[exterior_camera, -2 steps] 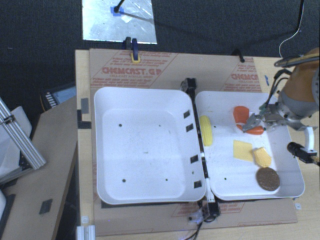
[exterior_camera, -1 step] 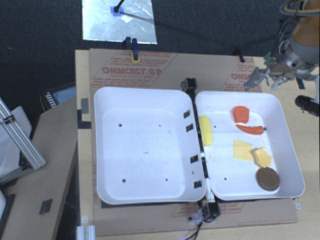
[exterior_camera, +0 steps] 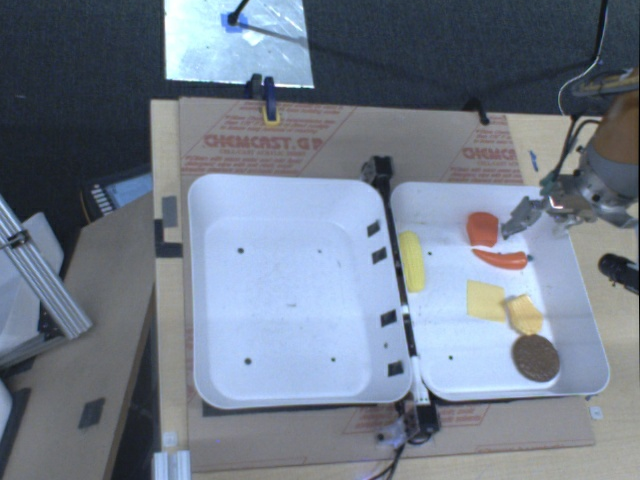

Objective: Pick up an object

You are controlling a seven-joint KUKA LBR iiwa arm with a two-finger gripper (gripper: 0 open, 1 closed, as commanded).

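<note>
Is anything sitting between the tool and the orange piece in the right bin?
Nothing visible. The tool hangs over the right bin, just right of the orange piece, with bare bin floor between them. The red pepper lies just below that gap, close enough that a low approach might brush it.

Even bright light, foil sheet point(exterior_camera: 238, 26) glare, soft focus

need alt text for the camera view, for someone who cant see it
A grey robot arm reaches in from the right, its gripper hovering over the right white bin beside an orange piece and a red chili pepper. That bin also holds a corn cob, two yellow cheese pieces and a brown cookie. The left white bin sits alongside.
</note>
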